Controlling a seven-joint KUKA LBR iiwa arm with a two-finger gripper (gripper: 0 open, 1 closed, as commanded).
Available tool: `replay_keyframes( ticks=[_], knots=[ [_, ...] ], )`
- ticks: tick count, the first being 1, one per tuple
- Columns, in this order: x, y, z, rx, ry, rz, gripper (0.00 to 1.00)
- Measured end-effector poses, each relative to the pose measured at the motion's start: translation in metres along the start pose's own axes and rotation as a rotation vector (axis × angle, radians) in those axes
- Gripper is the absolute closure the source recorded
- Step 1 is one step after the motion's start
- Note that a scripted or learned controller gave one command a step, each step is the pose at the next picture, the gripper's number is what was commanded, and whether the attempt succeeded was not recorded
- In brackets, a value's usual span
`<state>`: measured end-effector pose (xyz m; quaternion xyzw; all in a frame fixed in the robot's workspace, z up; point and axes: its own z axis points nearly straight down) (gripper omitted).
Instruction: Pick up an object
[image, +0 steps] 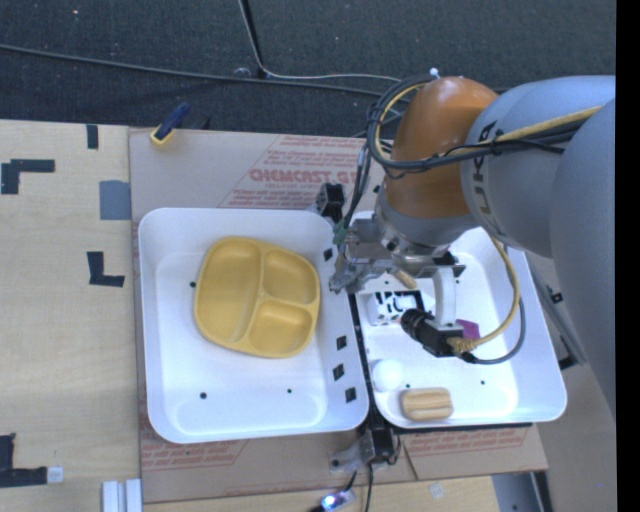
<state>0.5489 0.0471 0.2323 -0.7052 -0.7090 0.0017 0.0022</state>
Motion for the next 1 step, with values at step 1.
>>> replay_keyframes(
  ticks=[1],
  knots=[
    [0.0515,-0.0248,0.0165,-0.001,-0.001,0.001,1.00]
  ],
)
